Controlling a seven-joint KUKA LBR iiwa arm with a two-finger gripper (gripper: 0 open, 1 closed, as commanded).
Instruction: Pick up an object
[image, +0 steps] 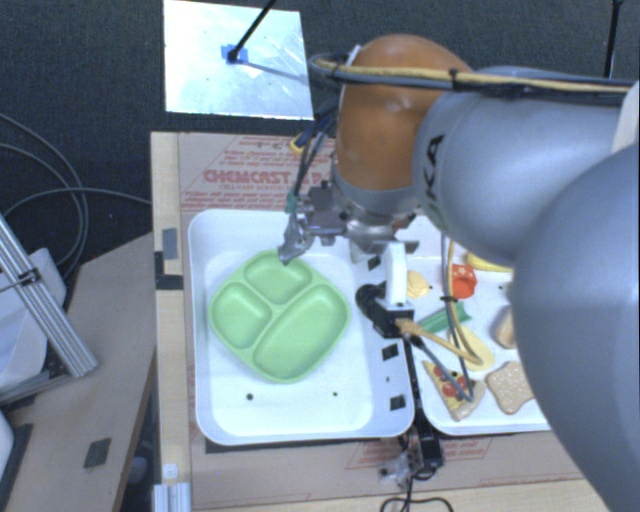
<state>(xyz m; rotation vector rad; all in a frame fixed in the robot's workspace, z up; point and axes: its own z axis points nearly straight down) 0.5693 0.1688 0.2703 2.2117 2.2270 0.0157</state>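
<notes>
Reaching in from three o'clock, the grey arm (520, 150) is seen stretched over both white bins, its orange band (385, 110) sitting above the wrist. The gripper (293, 248) is lowered at the twelve o'clock edge of a green divided plate (280, 316), which lies flat in the left bin (225, 415) (three compartments can be made out in it). The fingertips appear to be at or touching the plate's rim, but whether they are spread or closed cannot be told from this angle, and nothing is seen clamped between them. In the right bin (500, 425), at three o'clock of the plate, small items are scattered: a toast-like slice (510, 385), a red piece (462, 280), a green piece (437, 321) and yellow pieces (480, 350).
</notes>
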